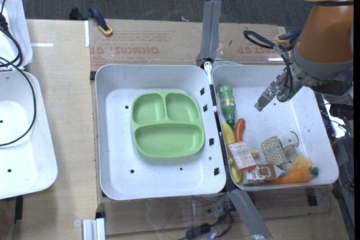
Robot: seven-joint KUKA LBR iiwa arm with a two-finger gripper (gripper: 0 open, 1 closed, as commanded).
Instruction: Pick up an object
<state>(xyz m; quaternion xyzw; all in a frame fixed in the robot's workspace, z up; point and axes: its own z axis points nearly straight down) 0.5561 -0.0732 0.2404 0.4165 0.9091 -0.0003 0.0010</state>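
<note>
Clutter is heaped along the near and left edges of the right-hand shallow white bin [315, 115]: a green plastic bottle [226, 99], a yellow toy banana [228, 135], small cartons. The two-finger gripper [270, 96] hangs above bare floor, jaws apparently parted, nothing between them. An isolated item, such as the bottle, should be chosen and approached squarely from above.

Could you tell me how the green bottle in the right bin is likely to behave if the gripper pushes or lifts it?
The green bottle lies on its side against the bin's left wall, so a push could roll it. It looks like smooth, rounded plastic, probably light and somewhat slippery between fingers. The gripper hangs to its right.
</note>
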